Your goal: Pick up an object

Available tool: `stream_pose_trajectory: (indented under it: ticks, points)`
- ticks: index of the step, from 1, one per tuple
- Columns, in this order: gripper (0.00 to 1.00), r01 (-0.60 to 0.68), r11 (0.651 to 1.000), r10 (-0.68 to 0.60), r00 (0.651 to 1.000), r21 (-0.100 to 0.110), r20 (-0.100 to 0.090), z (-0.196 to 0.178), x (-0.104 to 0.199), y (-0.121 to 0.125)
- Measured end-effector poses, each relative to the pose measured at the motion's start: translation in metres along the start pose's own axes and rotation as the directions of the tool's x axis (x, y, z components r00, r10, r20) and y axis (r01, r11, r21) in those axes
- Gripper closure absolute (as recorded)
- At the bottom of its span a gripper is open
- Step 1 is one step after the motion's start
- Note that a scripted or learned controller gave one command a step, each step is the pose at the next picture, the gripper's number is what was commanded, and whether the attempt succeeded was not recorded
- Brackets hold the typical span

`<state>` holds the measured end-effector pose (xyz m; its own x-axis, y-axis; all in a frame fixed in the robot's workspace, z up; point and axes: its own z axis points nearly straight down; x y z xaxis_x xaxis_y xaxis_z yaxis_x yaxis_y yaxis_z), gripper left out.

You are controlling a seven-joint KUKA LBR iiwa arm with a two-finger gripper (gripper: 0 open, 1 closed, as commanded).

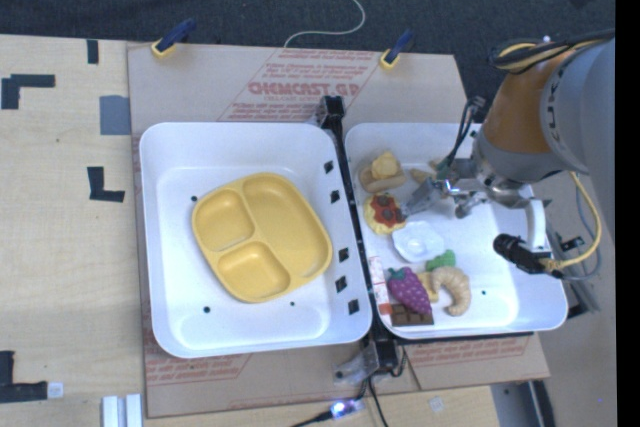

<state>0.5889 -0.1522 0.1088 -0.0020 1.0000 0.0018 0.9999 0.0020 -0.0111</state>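
Right bin (500, 315), shallow white plastic: brown chocolate bar (411, 315) at the near edge; knobbly purple grape bunch (407, 286); curved tan croissant (453, 288); green piece (441, 262); glossy white cup (416, 241); round pizza slice (385, 212); beige bun (381, 169). Gripper (422, 198) low among them, whether it clasps anything is unclear. Left bin (160, 165): yellow three-compartment tray (262, 235).

On your counter (60, 215) you have a cardboard sheet (300, 85) held by two clamps (172, 37), and on that sheet sit the left bin (165, 315) and the right bin (520, 310), touching side by side.
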Motion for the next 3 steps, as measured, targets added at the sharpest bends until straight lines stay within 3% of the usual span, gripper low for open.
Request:
stream_pose_trajectory:
  ticks: [1, 2, 3]
  points:
    - [0.00, 0.001, 1.000, -0.001, 1.000, -0.010, -0.004, 0.021, 0.001, 0.003]
    - [1.00, 0.003, 1.000, -0.003, 1.000, -0.023, -0.005, 0.007, 0.003, 0.009]
    - [1.00, -0.001, 1.000, 0.001, 1.000, -0.009, 0.002, -0.038, -0.006, 0.011]
